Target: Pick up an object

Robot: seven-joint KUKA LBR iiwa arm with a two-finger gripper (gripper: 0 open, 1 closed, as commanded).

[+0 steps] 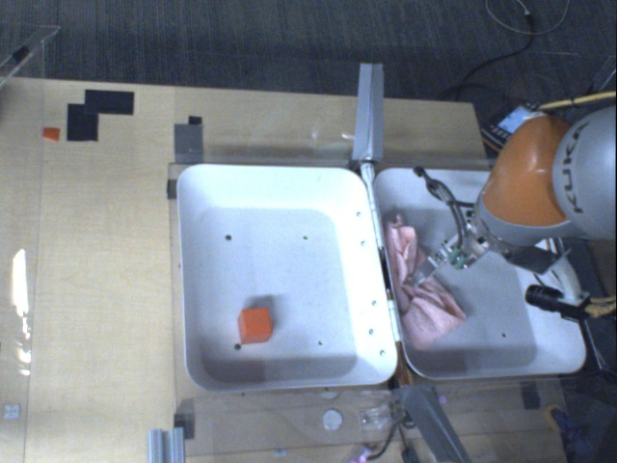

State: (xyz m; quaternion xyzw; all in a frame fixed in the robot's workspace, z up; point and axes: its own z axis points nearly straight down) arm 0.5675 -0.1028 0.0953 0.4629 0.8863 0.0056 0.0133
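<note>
A crumpled pink cloth [416, 287] lies along the left side of the right bin [501, 345], close to the wall between the two bins. My gripper [431, 268] reaches in from the right and points down-left, its tip on or just above the middle of the cloth. The cloth still rests on the bin floor. An orange block [255, 325] sits in the left bin [270, 210], near its front edge and far from the gripper.
The grey arm with its orange band [525, 177] hangs over the right bin's back right part. On the bench at the far left lie black flat shapes [94, 114] and a small orange square [51, 134]. A grey post [369, 114] stands behind the bins.
</note>
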